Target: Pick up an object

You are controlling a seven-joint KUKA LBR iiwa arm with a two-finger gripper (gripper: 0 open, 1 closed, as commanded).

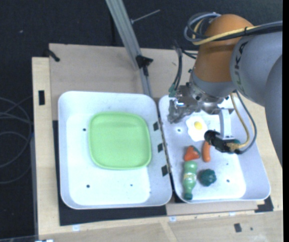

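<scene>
1. Two white bins sit side by side; at the near end of the right bin (253, 178) lie a green bottle (189, 180) and a dark green ball (207, 177).
2. Just beyond them lie a red piece (191, 153) and an orange carrot (206, 152).
3. Farther back lies a fried egg toy (197, 128).
4. The left bin (74, 150) holds a green plate (120, 139).
5. The gripper (173, 112) hangs over the right bin's far left corner; whether it is spread or closed, I cannot tell.

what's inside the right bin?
In the right bin: fried egg toy, carrot, red-orange piece, green bottle, dark teal lump. The arm covers the bin's far end, so anything there is hidden.
</scene>
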